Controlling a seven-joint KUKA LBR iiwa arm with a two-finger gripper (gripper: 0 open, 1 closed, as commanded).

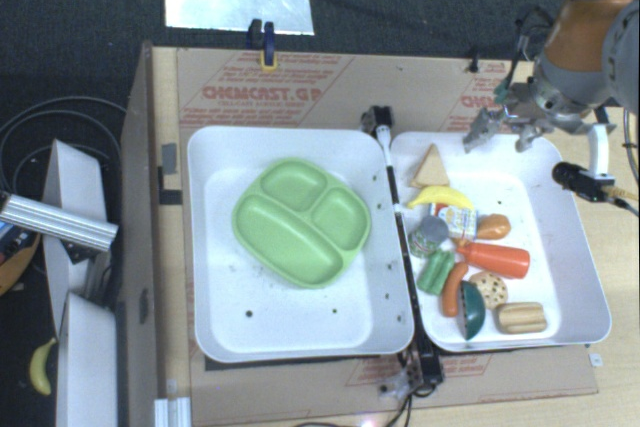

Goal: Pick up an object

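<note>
1. A glossy, shallow left bin (pixel 215 315) holds one green divided plate (pixel 300 221), tilted slightly, with bare white floor around it on every side.
2. A dark divider (pixel 398 235) runs between the two bins, whose rims meet there.
3. The right bin (pixel 585 300) carries a tight cluster of toy food near its left wall: a tan wedge (pixel 430 167), a curved yellow banana (pixel 442 199) lying roughly crosswise, a green pickle (pixel 436 269), and an orange carrot (pixel 494 258) whose long axis runs left to right.
4. A tan bread roll (pixel 521 317) lies nearest the front rim; the bin's right half is open.
5. The gripper (pixel 500 131) hovers over the bin's far rim, fingers spread wide, nothing between them.
</note>
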